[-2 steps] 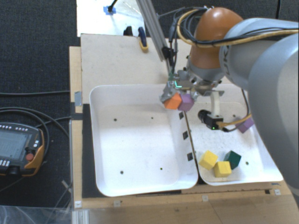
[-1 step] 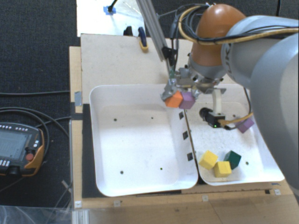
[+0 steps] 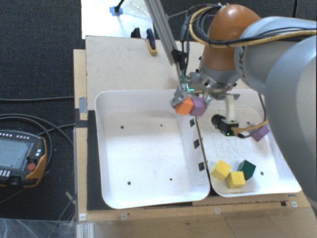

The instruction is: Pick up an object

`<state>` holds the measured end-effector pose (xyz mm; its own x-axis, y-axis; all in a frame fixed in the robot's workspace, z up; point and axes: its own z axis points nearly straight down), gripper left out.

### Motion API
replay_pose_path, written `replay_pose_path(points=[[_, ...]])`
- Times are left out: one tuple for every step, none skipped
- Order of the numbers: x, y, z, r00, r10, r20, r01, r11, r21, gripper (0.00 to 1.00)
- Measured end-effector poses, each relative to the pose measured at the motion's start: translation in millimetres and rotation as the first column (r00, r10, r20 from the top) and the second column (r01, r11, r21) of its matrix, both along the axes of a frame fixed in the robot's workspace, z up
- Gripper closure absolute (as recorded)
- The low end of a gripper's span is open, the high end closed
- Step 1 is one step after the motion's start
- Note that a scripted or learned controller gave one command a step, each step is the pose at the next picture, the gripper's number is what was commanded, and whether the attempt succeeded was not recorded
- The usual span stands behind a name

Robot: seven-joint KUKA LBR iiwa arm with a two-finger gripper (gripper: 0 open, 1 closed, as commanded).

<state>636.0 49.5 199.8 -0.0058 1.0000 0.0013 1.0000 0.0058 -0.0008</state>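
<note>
Two yellow blocks point(image 3: 221, 170) point(image 3: 236, 179) and a dark green block point(image 3: 247, 168) are lying nearest the camera in the right bin point(image 3: 277, 182), well apart from the gripper point(image 3: 190, 104). The gripper is hovering over the ridge between the right bin and the left bin point(image 3: 143, 192). An orange block point(image 3: 184, 106) and a purple block point(image 3: 198, 106) are sitting at its tip; whether its fingers are clamping them I cannot tell.

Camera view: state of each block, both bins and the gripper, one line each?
Orange cube: at the gripper, above the bins' dividing rims, touching the purple one.
Light purple block: beside the orange cube, at the gripper.
Gripper: low over the bins' shared edge; grasp unclear.
Two yellow cubes: resting in right white bin.
Dark green cube: resting beside them.
Left white bin: upright.
</note>
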Motion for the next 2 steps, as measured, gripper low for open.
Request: replay_pose_path(points=[[0.4, 0.0, 10.5, 1.0, 0.002, 0.001, -0.002, 1.0, 0.001, 1.0], [0.3, 0.0, 10.1, 1.0, 0.002, 0.0, -0.002, 1.0, 0.001, 0.0]])
